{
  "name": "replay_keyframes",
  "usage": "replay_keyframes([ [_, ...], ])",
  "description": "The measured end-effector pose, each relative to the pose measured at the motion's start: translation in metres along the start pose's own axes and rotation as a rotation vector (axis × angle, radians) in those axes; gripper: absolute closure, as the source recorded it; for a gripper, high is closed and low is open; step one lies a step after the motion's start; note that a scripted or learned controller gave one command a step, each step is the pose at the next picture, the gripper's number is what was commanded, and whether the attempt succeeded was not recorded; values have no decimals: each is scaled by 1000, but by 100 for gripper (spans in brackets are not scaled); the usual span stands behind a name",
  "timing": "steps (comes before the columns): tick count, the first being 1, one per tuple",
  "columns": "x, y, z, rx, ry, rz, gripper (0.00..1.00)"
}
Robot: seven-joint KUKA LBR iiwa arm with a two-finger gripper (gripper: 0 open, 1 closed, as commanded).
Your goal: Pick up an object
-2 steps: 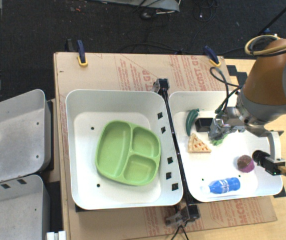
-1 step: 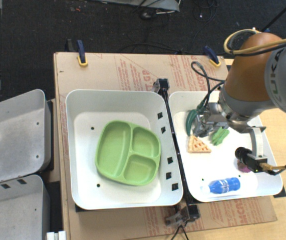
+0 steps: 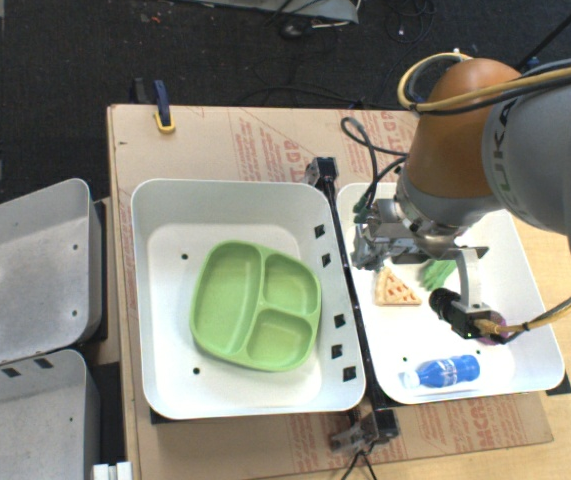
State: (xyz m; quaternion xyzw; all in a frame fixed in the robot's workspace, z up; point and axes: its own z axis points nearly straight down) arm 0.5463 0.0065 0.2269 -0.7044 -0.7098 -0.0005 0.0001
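Tool (image 3: 377,255) beside waffle-textured triangle (image 3: 398,289), near a perhaps plastic blue bottle (image 3: 446,371).

My arm (image 3: 540,143): thick grey casing with faint pale lettering along its side. Orange band (image 3: 455,138), rounded and glossy, above the wrist. Yellow and black cables (image 3: 435,68) looped over the band. Wrist unit (image 3: 405,230): grey metal, dark wiring trailing off it.

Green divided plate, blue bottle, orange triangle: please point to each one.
green divided plate (image 3: 256,306), camera view, centre ridge.
blue bottle (image 3: 447,371), camera view, middle of its body.
orange triangle (image 3: 397,290), camera view, its middle.
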Motion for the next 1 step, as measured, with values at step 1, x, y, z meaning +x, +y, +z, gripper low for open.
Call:
replay_keyframes([
  [1, 51, 10, -9, -1, 1, 0, 100],
])
